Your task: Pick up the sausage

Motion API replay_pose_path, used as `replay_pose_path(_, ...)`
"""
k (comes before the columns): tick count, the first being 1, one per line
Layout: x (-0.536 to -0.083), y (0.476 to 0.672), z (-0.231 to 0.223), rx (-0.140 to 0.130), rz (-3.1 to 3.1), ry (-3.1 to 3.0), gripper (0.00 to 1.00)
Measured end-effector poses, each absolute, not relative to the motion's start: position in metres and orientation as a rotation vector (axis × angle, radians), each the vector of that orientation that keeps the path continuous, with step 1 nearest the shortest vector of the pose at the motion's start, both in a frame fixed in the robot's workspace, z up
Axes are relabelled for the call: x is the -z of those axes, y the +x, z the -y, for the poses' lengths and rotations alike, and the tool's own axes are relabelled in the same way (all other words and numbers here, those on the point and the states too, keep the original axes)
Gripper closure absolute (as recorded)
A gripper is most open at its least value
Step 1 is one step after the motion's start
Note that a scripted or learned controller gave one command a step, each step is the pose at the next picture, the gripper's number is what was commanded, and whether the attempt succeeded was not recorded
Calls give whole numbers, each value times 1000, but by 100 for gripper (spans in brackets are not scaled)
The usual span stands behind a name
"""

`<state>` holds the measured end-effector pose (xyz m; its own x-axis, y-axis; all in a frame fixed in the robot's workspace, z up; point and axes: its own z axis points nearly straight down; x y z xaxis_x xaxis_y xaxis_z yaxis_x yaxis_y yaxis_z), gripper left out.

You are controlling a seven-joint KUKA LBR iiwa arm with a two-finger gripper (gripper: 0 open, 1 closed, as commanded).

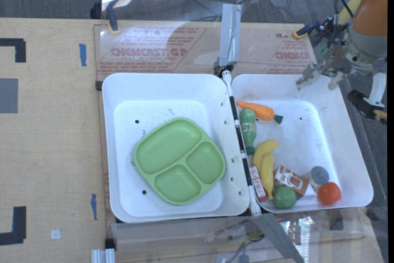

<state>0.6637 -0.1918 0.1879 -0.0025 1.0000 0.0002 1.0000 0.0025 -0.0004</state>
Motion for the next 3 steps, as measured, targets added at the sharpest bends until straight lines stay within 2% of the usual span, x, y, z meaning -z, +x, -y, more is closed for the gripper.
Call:
replay_pose_path(1,-96,631,207,16,1612,-2683,0)
replay_pose_path(3,-88,558,179,7,845,-3027,0)
